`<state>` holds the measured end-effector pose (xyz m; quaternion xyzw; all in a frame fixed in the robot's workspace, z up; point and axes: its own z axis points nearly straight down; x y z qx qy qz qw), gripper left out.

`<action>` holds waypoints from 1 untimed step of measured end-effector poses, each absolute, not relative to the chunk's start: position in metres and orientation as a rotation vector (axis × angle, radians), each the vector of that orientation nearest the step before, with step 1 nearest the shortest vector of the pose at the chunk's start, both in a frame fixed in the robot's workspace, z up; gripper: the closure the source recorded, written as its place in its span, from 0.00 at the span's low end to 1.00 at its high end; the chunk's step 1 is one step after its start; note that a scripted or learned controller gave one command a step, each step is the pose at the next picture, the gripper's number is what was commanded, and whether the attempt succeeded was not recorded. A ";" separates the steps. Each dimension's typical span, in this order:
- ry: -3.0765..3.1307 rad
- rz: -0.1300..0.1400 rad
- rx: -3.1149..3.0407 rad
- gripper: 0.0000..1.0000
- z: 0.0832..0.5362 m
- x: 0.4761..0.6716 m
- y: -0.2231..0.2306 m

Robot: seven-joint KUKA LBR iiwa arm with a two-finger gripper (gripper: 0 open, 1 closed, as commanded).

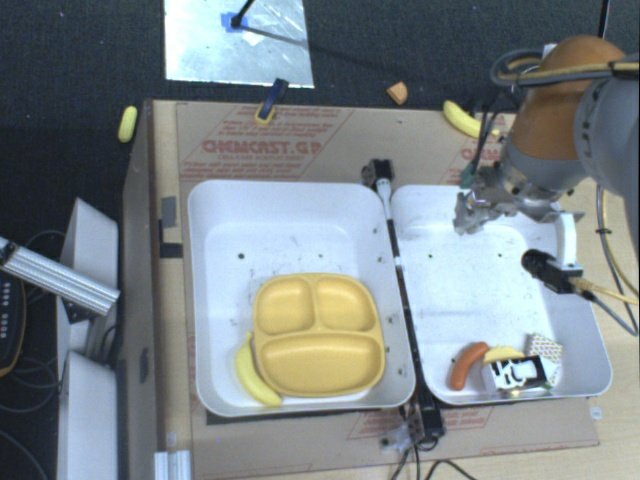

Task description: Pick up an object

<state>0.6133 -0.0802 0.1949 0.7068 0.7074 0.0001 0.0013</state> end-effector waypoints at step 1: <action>2.225 0.003 2.216 1.00 0.204 0.595 -0.042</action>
